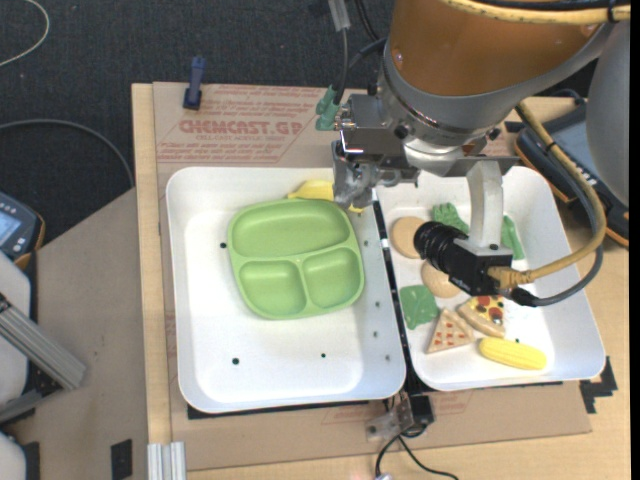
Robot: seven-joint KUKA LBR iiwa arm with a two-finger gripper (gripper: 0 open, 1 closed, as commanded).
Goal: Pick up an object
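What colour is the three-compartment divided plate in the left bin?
Light green all over, the divided plate shows clearly in the camera view.

Red print reading "CHEMCAST G.P" is showing on the brown board [240, 118] lying behind the bins, with smaller red lines above and below it that are too blurred to read.

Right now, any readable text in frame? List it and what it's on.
"CHEMCAST G P": red print on the brown board behind the bins; the last letters are unclear.
Smaller red lines above and below it: too blurred to read.
Device at the left edge: its screen is too small to read.
No text on the green divided tray.
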